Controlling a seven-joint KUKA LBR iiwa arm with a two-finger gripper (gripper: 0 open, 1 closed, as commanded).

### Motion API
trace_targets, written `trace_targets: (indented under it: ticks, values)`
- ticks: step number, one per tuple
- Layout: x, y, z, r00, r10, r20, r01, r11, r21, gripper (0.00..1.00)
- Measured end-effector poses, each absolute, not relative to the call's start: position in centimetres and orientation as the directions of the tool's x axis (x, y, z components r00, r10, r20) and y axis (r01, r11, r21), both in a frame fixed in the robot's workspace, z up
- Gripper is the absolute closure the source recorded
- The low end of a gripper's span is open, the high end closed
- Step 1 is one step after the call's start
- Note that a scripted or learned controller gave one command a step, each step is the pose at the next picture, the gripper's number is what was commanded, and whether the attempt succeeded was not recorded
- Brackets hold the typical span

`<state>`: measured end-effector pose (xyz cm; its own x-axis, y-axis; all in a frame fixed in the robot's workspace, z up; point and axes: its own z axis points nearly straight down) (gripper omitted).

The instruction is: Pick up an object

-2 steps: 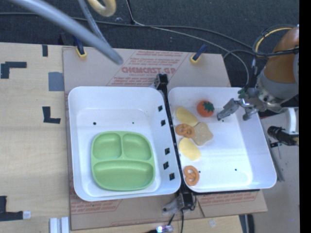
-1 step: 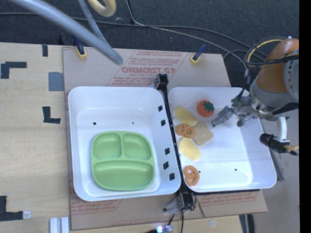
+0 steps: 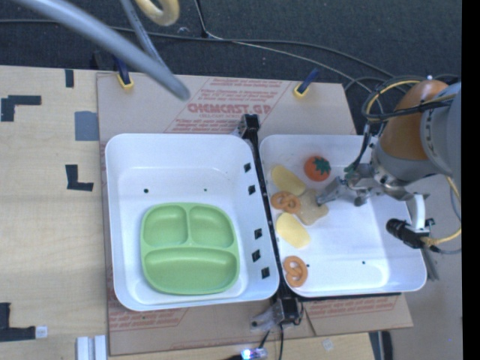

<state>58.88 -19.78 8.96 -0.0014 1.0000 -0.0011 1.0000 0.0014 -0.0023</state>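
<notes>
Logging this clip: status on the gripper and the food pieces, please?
Gripper low in right bin, tips at beige piece. Grip unconfirmed. Tomato, two pretzels, two yellow pieces crowd close.

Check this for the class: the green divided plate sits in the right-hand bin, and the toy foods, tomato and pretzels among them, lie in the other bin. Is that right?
Not quite. In the camera view the green divided plate sits in the left-hand bin, not the right. The tomato and pretzels lie in the other bin, on the right, where the gripper reaches in.
</notes>
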Motion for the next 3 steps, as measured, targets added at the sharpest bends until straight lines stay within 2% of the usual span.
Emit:
trace_targets:
  ticks: [1,3]
  values:
    - [59.0,-19.7,10.3,-0.003,1.000,0.000,1.000,0.003,0.002,1.00]
    - [58.7,-19.4,21.4,-0.002,1.000,-0.002,1.000,0.002,0.006,1.00]
